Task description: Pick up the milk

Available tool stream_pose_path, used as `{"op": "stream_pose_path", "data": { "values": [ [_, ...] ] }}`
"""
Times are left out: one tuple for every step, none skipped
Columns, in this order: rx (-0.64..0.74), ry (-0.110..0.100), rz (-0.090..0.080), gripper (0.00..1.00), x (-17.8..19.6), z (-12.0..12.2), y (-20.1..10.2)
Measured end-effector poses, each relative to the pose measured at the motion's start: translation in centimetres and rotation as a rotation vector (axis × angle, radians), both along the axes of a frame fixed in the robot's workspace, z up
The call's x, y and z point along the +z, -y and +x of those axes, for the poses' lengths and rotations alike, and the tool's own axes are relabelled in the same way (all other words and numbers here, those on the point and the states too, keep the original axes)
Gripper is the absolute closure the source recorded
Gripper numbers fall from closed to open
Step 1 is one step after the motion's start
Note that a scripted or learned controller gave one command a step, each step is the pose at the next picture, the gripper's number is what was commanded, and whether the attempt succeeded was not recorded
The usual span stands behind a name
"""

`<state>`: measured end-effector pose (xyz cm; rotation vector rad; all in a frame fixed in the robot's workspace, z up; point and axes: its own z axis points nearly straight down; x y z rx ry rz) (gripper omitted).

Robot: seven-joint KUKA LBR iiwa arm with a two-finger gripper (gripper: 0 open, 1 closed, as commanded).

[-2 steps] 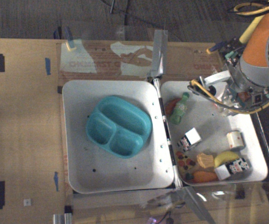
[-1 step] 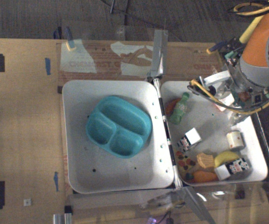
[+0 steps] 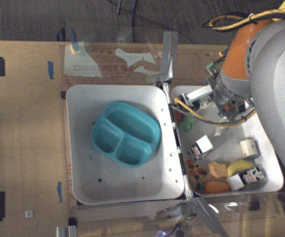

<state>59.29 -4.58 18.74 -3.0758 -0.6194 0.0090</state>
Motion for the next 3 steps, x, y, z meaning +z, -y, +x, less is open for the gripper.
{"op": "stream_pose_path", "data": {
  "values": [
    [0.071,0.003,-0.001,0.0,-7.8,5.0,5.1],
    [-0.072,0.006,-0.003,0.0,-9.8,5.3,4.8],
    [-0.15,0.001,-0.002,0.0,-9.9,6.5,5.1]
  ]
}}
